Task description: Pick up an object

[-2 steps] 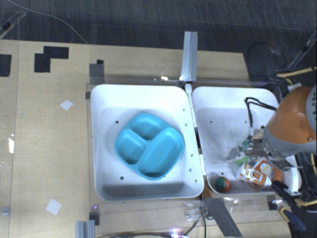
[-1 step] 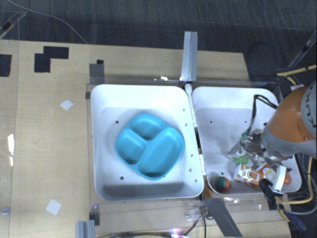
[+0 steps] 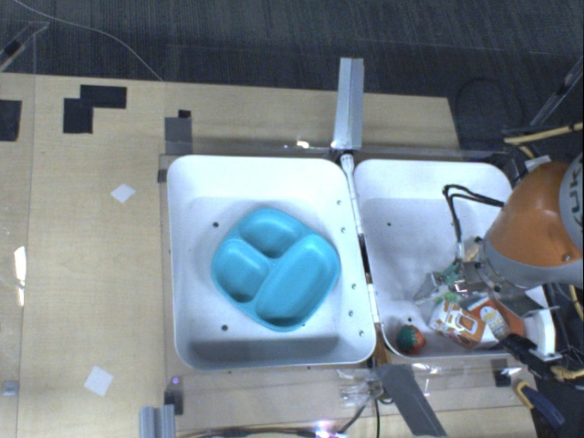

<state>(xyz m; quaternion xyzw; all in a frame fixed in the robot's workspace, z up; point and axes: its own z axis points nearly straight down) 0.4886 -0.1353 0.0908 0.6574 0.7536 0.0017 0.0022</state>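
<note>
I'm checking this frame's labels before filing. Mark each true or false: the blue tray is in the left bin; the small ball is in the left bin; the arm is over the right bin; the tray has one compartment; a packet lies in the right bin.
1. The blue tray is in the left bin: true.
2. The ball is in the left bin: false, it is in the right bin, near its front left corner.
3. The arm is over the right bin: true.
4. The tray has one compartment: false, three.
5. A packet lies in the right bin: true.
</note>
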